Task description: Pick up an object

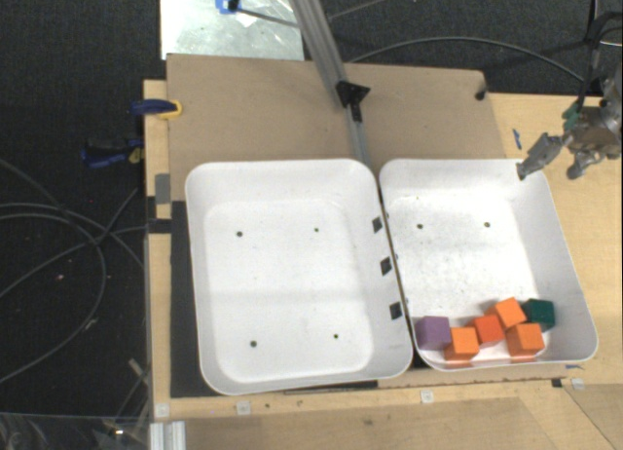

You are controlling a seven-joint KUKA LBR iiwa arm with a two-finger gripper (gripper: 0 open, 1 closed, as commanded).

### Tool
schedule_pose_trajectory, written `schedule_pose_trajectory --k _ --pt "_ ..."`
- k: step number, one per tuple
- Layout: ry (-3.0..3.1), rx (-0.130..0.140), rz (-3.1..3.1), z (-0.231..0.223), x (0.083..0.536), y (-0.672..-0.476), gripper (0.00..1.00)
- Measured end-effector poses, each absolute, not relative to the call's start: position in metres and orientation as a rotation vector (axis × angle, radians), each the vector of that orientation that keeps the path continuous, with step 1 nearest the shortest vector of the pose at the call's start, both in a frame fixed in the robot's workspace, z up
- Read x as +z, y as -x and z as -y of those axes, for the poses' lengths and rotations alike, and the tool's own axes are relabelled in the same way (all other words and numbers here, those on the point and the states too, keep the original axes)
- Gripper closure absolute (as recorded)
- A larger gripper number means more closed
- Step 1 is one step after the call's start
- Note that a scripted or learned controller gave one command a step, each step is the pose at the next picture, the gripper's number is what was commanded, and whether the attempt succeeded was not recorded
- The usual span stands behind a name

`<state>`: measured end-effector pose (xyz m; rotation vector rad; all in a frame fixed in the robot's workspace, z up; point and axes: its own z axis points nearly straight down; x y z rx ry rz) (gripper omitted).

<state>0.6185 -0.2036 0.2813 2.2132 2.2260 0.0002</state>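
Several small blocks lie clustered in the near right corner of the right bin: a purple block, several orange blocks and a dark green block. My gripper hangs at the far right, over the bin's back right corner and well away from the blocks. Its two fingers are spread apart and open, with nothing between them.
The left bin sits beside the right one, their rims touching along the middle. A grey pole slants across the brown bench behind the bins. Blue clamps grip the bench's left edge.
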Motion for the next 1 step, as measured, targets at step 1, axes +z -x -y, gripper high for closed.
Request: schedule_pose_trajectory --k 1 --pt "-2.209 0.002 -2.225 0.2141 0.2773 -0.6776 0.0"
